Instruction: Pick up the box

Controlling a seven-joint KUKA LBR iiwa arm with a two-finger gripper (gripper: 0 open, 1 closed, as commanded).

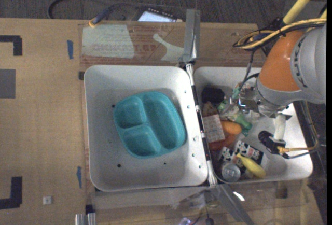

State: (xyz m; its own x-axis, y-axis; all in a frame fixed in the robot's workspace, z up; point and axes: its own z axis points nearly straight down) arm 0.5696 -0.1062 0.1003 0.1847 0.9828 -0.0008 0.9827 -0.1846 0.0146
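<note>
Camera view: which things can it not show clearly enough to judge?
- Gripper: the arm's wrist hides it, so open or shut cannot be told.
- Box: print too small to read, and the clutter covers its lower edge.
- Right bin: the arm hides part of it.
- Can: label blurred.

box (213, 127): small, flat, pale face with reddish print (text too small to read). Lies face up in the right bin (301, 167), hard against the bin's left wall, roughly mid-length of that wall. Slightly skewed relative to the wall. Its right edge touches an orange object (231, 129); a dark object (211, 95) sits just beyond its far end, and a black-and-white packet (241, 152) lies near its lower right corner. Top face fully exposed.
</note>
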